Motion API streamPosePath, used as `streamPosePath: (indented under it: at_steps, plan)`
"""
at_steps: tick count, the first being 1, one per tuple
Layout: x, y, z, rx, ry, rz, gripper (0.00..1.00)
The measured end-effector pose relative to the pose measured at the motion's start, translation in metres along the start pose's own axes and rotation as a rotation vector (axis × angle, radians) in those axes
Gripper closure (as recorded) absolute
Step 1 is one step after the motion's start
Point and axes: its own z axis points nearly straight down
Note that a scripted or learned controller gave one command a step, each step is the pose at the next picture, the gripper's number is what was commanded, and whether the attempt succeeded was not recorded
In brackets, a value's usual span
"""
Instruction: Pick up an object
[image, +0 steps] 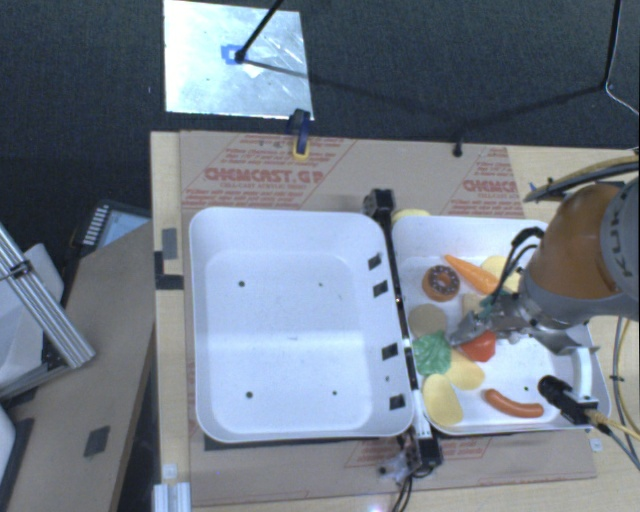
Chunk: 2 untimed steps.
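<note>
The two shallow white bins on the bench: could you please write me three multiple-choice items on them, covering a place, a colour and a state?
1. Which bin holds the toy foods?
A. left bin
B. right bin
C. both

2. What colour is the long tapered carrot-shaped toy?
A. orange
B. blue
C. black

3. Where is the arm's two-finger gripper?
A. above the left bin
B. off the bench
C. low in the right bin

Answers:
1 B, the foods lie in the right bin.
2 A, the carrot is orange.
3 C, the gripper sits among the foods beside the leafy green toy.
</note>
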Motion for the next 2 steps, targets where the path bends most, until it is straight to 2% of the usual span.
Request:
streamPosePath:
  at_steps: [1, 2]
  plan:
    - [0.003, 0.003, -0.017, -0.011, -0.001, -0.004, 1.0]
    - [-0.002, -0.013, 0.008, -0.005, 0.002, -0.003, 1.0]
